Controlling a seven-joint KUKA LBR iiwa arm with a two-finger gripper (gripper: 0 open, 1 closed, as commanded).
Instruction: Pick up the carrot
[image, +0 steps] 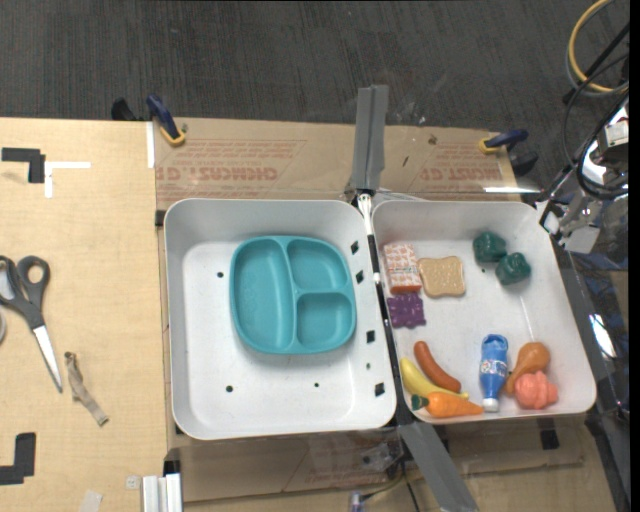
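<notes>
The carrot (449, 405) lies at the right bin's (560, 300) six o'clock edge, touching the banana (418, 379). Descend from its three o'clock side, fingers straddling its width. The gripper's state I cannot tell.

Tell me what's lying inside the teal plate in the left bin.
Nothing lies in the teal plate; its three sections show bare. The bin floor beneath it is covered. The carrot lies in the right bin.

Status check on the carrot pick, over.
Pincer state: cannot tell from this view. Carrot lies untouched at near edge of right bin. Banana touching its left end, sausage just behind, blue bottle at its right tip.
</notes>
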